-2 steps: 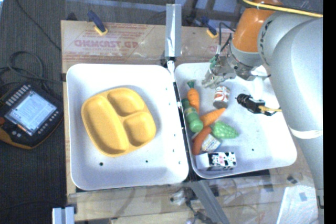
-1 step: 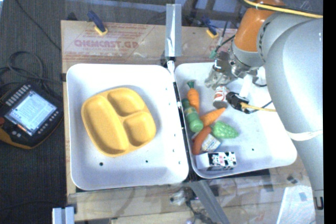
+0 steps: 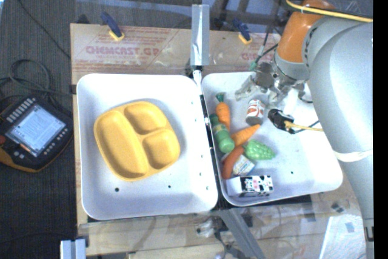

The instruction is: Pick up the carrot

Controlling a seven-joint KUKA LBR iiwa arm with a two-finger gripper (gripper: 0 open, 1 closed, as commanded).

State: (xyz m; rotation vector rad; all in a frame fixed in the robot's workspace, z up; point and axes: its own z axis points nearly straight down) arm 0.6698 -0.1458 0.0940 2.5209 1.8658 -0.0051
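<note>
Several orange carrots lie in the right bin (image 3: pixel 315 173). One carrot (image 3: pixel 223 114) with a green top is near the bin's left wall. A second carrot (image 3: pixel 246 133) lies at a slant in the middle, and a third, redder one (image 3: pixel 231 161) sits below it. My gripper (image 3: pixel 258 93) hangs over the bin's far part, right of the first carrot and above the second. A small white and red can (image 3: pixel 254 110) sits just under it. No carrot is seen in the gripper.
In the right bin there are also a green cucumber-like piece (image 3: pixel 224 140), a bumpy green toy (image 3: pixel 259 150) and a black-and-white spotted box (image 3: pixel 256 184). The left bin (image 3: pixel 91 191) holds a yellow divided plate (image 3: pixel 115 158). A black cable end (image 3: pixel 280 119) hangs near the can.
</note>
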